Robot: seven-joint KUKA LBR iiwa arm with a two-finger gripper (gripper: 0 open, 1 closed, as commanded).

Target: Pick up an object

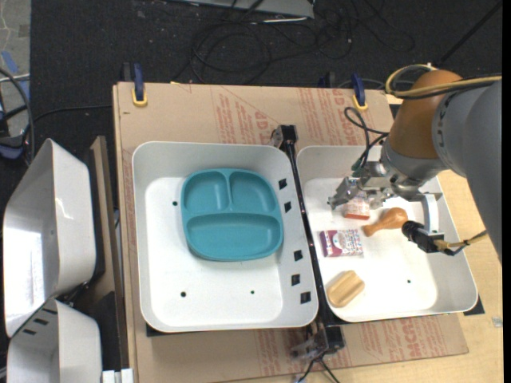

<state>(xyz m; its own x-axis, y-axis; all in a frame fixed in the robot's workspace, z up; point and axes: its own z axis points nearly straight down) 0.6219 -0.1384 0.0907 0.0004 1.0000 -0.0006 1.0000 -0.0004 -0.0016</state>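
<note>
A: From the overhead camera, where is the gripper [357, 195]?

B: Low in the right bin [455, 282], near its back left part. The arm [447, 126] comes in from the right, orange band above the wrist.

A: Fingers?

B: They look slightly parted, tips just over a small red-and-white item [357, 210]. I see nothing clamped between them, so I would not call it held.

A: What else lies near?

B: An orange drumstick-shaped toy [385, 220] just beside the fingers, on the arm's side, its long axis running slantwise from lower left to upper right. A small packet [342, 243] lies toward the front of the bin, and a tan block [345, 288] further front still.

A: So the move turns on what?

B: My guess: the red-and-white item sits directly beneath the tips, so a straight drop and close would suit. The drumstick may get nudged.

A: The left bin [152, 238]?

B: It holds a teal plate [232, 214], well apart from the gripper.
</note>
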